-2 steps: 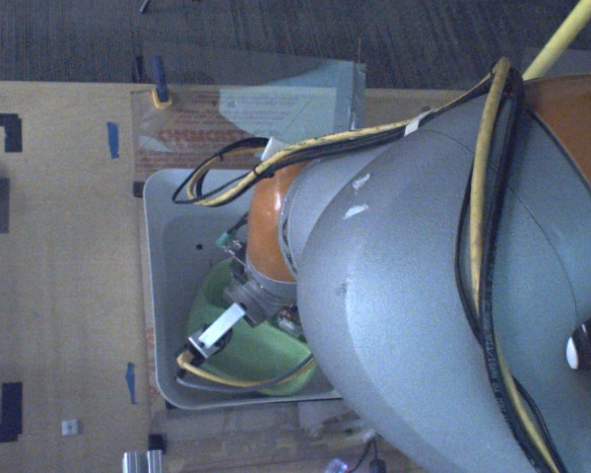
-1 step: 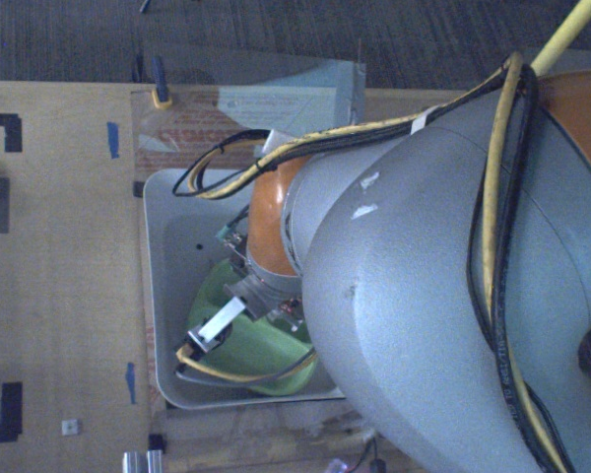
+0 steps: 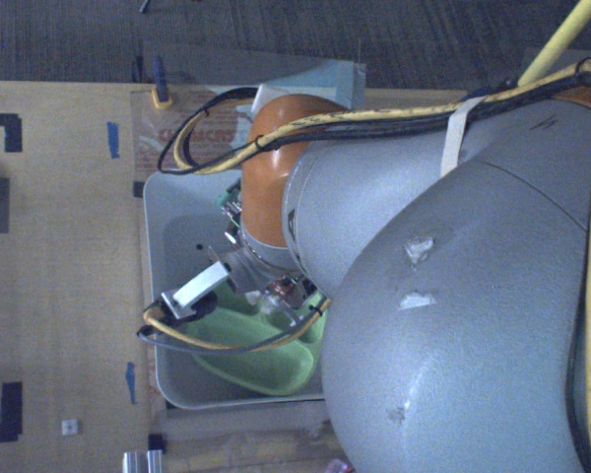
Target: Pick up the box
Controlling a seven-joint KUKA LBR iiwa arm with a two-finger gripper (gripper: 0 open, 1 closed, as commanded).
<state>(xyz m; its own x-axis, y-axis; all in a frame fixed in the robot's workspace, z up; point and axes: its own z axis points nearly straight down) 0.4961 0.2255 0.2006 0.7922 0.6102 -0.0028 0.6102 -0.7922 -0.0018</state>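
Note:
My arm fills most of the view, its orange band (image 3: 268, 180) over the white bin (image 3: 167, 225). The wrist and gripper (image 3: 266, 294) hang low inside the bin, above a light green object (image 3: 261, 358) that lies on the bin floor near its front. A white part of the gripper mount (image 3: 199, 289) sticks out to the left. The arm covers the space under the gripper, and I can make out no box there. A small green-and-white item (image 3: 231, 203) peeks out beside the orange band.
Yellow and black cables (image 3: 192, 136) loop from the arm over the bin's back left corner, and another loop (image 3: 177, 328) sags over the green object. The wooden bench (image 3: 59, 264) lies to the left, with black corner marks and blue tape.

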